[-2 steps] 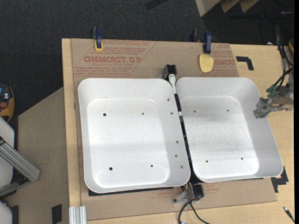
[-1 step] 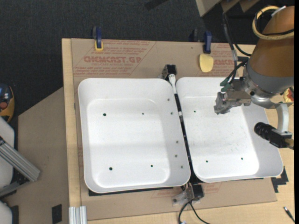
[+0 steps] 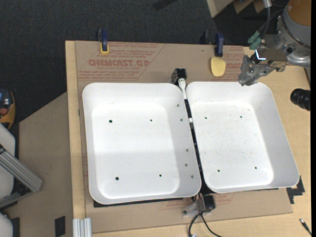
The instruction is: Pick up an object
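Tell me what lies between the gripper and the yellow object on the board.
Nothing: in the camera view, just bare board separates the gripper from the yellow object, beyond the right bin's far rim.

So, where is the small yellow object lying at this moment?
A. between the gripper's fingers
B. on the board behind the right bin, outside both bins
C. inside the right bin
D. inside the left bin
B: the yellow object lies on the board just past the far rim of the right bin, left of the gripper.
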{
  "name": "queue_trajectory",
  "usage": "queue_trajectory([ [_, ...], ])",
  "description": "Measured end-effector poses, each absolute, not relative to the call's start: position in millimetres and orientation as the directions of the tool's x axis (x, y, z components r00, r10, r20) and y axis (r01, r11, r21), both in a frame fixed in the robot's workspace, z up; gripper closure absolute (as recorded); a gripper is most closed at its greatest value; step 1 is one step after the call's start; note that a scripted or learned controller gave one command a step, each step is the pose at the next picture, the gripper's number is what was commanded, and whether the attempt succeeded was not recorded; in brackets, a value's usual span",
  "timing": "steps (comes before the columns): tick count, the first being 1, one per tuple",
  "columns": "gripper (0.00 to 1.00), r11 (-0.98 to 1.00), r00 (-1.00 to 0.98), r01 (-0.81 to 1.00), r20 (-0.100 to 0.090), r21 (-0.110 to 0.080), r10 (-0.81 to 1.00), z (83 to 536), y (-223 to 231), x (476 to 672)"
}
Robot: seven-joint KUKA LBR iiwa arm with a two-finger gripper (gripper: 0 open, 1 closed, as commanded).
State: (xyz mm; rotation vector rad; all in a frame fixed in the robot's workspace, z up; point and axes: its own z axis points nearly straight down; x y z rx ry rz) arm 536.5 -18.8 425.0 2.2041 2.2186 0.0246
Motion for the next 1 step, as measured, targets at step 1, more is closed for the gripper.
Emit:
queue_trajectory([
  [1, 1.0, 0.005, -0.005, 1.0, 0.002, -0.01, 1.0, 332.7, 38.4, 578.0],
])
